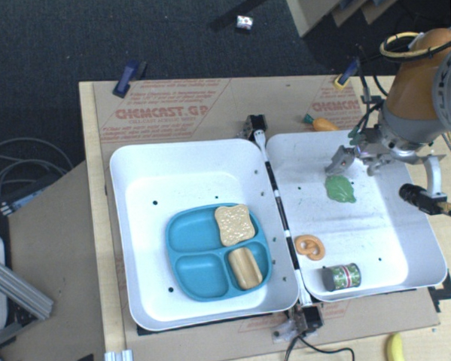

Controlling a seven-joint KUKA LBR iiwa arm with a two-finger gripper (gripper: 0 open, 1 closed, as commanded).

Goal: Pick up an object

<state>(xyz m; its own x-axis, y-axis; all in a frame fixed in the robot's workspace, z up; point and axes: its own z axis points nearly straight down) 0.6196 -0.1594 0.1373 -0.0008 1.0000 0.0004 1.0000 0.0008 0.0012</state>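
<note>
The claw (354, 164) hangs spread apart, gripping nothing; the green toy (340, 189) lies just at its 7 o'clock. Pretzel (310, 246) and can (341, 276) sit farther toward 6.

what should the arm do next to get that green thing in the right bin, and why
Probably a short descent straight down. The gripper hangs just above the green object in the right bin, with nothing between its jaws. The pretzel and can lie well clear toward the near edge, so lowering looks unobstructed.
</note>
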